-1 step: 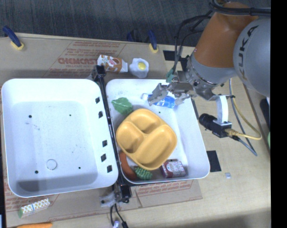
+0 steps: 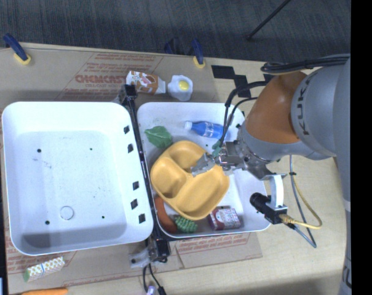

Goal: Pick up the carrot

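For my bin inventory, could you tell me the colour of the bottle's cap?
White; the blue bottle shows it best in the camera view.

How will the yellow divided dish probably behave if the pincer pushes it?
The yellow divided dish looks like stiff, light plastic, so it would probably slide, not bend. It lies tilted on other items in the right bin, so it may rock or tip.

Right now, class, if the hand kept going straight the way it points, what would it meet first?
Most likely the yellow divided dish: the hand points left across the right bin, its tip at the dish's rim. Depth is hard to judge from above.
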### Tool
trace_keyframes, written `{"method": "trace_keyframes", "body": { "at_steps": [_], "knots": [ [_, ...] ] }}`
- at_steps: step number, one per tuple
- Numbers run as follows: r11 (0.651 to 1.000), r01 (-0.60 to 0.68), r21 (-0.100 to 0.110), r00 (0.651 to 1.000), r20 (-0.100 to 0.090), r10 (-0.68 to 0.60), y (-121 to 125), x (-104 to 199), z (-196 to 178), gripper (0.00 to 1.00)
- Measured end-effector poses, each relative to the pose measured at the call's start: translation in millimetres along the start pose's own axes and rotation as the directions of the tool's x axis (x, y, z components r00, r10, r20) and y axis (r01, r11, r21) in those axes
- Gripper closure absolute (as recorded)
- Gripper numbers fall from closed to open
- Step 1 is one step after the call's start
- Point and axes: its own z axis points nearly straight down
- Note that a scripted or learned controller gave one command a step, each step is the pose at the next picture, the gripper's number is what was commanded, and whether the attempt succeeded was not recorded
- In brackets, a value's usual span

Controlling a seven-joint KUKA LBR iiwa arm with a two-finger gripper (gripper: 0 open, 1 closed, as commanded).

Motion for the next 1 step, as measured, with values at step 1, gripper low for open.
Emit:
{"method": "trace_keyframes", "body": {
  "at_steps": [1],
  "knots": [
    [0.953, 0.303, -0.006, 0.953, 0.002, -0.303, -14.9, -23.9, 72.8, 0.00]
  ]
}}
